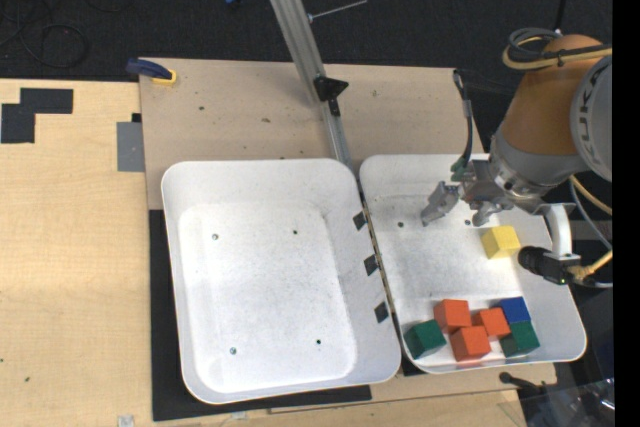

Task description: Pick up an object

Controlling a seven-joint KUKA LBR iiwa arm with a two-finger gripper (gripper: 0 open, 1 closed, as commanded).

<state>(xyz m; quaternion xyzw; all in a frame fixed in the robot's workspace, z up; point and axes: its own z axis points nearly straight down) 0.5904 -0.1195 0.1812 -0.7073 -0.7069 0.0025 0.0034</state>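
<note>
Blocks crowd the right bin (400, 177) toward 5 o'clock: two orange blocks (452, 312), a third orange block (470, 343), a blue one (515, 309) and two green ones (425, 338). A yellow block (500, 241) lies apart, at 4 o'clock from my end effector (438, 207), which hangs over the bin's upper half. I cannot tell its state.

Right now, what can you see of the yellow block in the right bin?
The yellow block is a small cube, plain and matte, lying flat on the floor of the right bin near its right side. It sits alone, apart from the cluster of orange, green and blue blocks nearer the camera. The gripper hovers to its left, not touching it.
</note>
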